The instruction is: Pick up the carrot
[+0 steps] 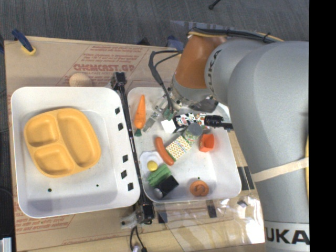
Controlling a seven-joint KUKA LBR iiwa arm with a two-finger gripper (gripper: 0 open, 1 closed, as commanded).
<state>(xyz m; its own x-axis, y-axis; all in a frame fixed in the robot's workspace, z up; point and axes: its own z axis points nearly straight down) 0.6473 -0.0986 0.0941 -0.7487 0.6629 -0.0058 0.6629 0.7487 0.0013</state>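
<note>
The worktop (pixel 47 56) carries two white bins: the left bin (pixel 31 193) holds one yellow divided tray (pixel 62 140), and the right bin (pixel 231 177) holds the clutter. The one grey arm (pixel 262 114) hangs over the right bin's far end, with the tool (pixel 156 115) low beside the carrot (pixel 139 112), which lies just to the tool's left along the bin's left wall, touching nothing of the tool. Whether the tool is spread or pressed together I cannot tell. The risk is that the wall blocks one side of the grasp, or that the carrot rolls away. Counted: one carrot, one sausage (pixel 164 150), one patterned packet (pixel 179 147), one red block (pixel 206 142), one green-and-black piece (pixel 161 181).
</note>
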